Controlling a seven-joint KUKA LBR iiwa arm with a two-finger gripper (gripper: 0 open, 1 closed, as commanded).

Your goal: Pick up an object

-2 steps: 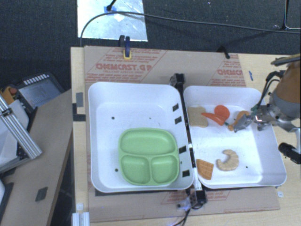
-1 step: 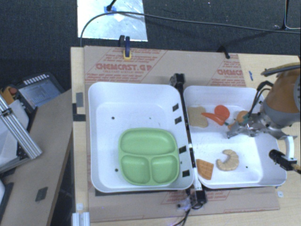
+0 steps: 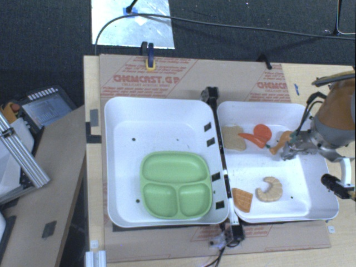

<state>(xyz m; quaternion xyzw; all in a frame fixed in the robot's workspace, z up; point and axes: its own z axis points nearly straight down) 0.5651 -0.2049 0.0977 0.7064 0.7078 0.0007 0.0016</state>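
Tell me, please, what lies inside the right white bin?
The right bin holds a beige flat piece, a red-orange piece, a tan croissant and an orange wedge. The gripper reaches in, covering part of an orange item beside it.

Dark speckled floor (image 3: pixel 44 32), shiny metal sheet (image 3: pixel 133 13), printed cardboard (image 3: pixel 167 74) under bench
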